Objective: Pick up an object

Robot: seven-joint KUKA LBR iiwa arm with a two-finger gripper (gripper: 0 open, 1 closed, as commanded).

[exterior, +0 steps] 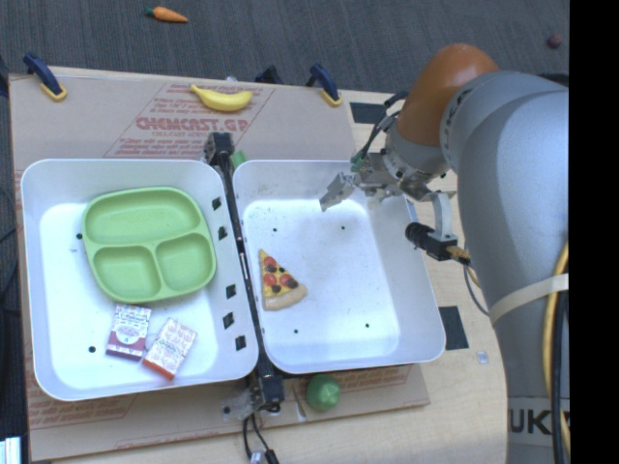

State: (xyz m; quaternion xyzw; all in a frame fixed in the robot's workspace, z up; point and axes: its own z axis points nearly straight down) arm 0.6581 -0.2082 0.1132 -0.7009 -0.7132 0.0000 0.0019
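While the grey arm point(503, 162) reaches in from the right, its gripper point(338, 191) hangs over the far edge of the right bin point(411, 307); whether the fingers are parted or closed cannot be told, and nothing shows between them. A pizza slice point(279, 281) lies alone in that bin, near its left wall and well apart from the gripper. In the left bin point(39, 259), a green divided plate point(148, 242) sits toward the far side, with two small packets point(150, 338) just beside each other at the near side. A banana point(221, 96) rests on the cardboard point(145, 124) beyond the bins, which blue clamps point(44, 75) pin to the tabletop point(474, 375). A green ball point(323, 391) sits on the cardboard near the right bin's near edge. A carrot point(169, 14) lies on the floor point(290, 17) beyond.
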